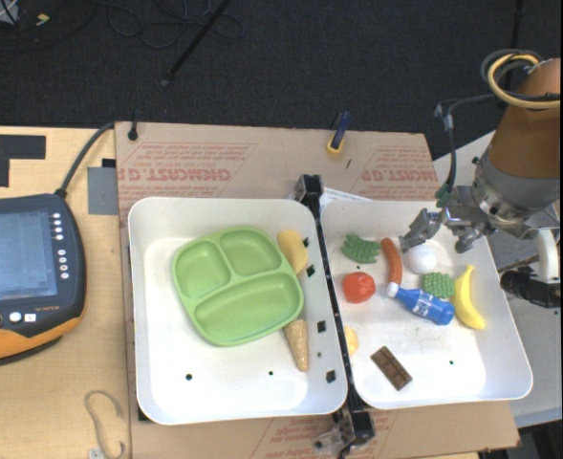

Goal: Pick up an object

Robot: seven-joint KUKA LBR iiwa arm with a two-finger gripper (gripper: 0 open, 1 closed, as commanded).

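White ball: lies in the right bin, near its far edge, just under the gripper.
Gripper: its two fingers stand spread apart, one to the ball's upper left, one to its upper right; nothing sits between them.
Key relation: the ball lies just below and a little left of the midpoint between the fingers, so my guess is a short drop with a slight shift left would bring them around it. Being round, it has no long axis to line up with.
Crowding by the ball: a sausage lies just left of it, its long axis running toward and away from the camera; a green knobbly piece sits just nearer the camera than the ball; a blue bottle lies beyond that.
Further from the ball: a banana to its right; a green leafy piece and a tomato to its left; a brown bar well apart, toward the camera.
Risk: a finger may land on the sausage, I judge.
Left bin: well left of the ball, holding a green divided plate.
Surface: both bins rest on cardboard on the bench.
Room: a tablet lies far left of the ball.
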